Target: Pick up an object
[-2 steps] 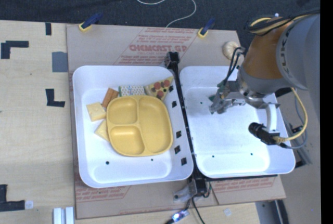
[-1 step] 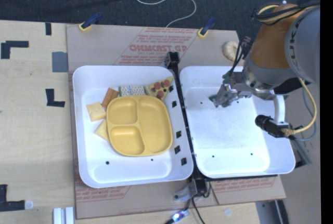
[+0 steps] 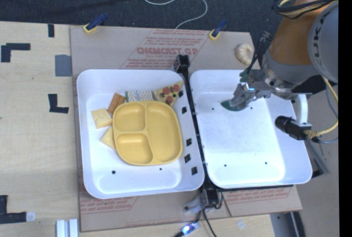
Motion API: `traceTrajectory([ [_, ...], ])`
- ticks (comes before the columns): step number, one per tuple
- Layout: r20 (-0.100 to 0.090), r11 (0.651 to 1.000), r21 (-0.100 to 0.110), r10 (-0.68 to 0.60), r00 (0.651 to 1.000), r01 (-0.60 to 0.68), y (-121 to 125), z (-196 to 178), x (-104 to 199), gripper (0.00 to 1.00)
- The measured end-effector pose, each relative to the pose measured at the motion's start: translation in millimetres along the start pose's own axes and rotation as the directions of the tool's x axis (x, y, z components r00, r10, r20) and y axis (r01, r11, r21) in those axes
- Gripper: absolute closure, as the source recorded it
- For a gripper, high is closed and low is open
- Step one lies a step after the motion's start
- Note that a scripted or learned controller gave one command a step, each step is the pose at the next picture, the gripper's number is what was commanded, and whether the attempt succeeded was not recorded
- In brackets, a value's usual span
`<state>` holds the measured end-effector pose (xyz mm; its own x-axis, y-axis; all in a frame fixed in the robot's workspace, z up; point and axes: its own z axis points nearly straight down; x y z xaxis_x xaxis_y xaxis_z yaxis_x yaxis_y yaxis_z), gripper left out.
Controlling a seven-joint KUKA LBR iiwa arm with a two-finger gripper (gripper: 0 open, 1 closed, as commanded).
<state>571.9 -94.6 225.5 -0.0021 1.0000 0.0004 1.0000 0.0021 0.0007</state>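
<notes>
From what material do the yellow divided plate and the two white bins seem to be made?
The yellow divided plate looks like moulded plastic with a matte finish: even colour, soft rounded compartment edges, no sharp highlights. The left bin and the right bin also look like plastic, smooth and slightly glossy, with rounded rims; thin coated metal cannot be excluded.

We see a pale wooden tabletop (image 3: 33,137) bearing a brown cardboard sheet (image 3: 159,51); on that sheet two shallow white plastic bins sit side by side, left bin (image 3: 88,120) touching right bin (image 3: 286,170)

Small dark green object (image 3: 232,104), right bin's upper floor
</notes>
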Motion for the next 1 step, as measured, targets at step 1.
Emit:
traceTrajectory([
  [1,-0.001,1.0,0.002,-0.005,1.0,0.005,27.0,6.2,48.5,1.0],
])
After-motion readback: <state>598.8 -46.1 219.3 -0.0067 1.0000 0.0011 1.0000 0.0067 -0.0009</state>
